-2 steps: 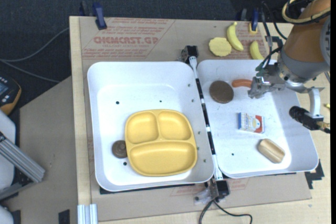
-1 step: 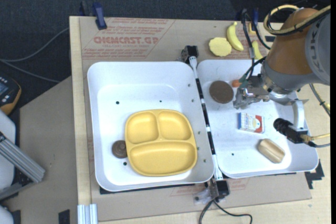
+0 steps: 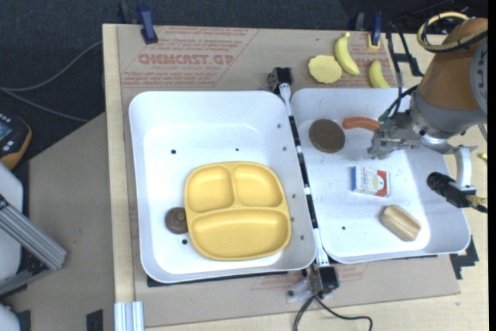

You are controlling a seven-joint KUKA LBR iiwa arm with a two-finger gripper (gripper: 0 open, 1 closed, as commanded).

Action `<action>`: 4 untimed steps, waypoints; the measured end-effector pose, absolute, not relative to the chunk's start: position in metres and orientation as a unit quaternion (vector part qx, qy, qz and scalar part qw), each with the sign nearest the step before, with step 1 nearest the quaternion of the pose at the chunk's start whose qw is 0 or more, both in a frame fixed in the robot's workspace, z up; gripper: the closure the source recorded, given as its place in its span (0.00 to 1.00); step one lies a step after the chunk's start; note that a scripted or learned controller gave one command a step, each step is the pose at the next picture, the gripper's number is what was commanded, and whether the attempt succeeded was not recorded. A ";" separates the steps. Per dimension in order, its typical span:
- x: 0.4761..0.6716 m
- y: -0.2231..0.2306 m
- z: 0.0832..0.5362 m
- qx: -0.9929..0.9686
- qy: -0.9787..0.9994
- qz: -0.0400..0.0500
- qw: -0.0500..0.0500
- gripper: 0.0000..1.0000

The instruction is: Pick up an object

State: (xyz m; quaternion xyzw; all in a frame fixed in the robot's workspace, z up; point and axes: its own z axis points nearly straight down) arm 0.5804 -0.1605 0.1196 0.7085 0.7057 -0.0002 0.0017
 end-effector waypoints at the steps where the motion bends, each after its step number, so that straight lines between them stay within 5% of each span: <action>1: 0.580 -0.157 0.121 0.707 0.707 0.000 0.001 0.00; 2: 0.561 -0.123 0.086 0.706 0.708 0.001 0.003 0.00; 3: 0.668 -0.115 0.086 0.707 0.707 -0.005 -0.005 0.00; 4: 0.662 -0.119 0.094 0.708 0.706 -0.010 -0.008 1.00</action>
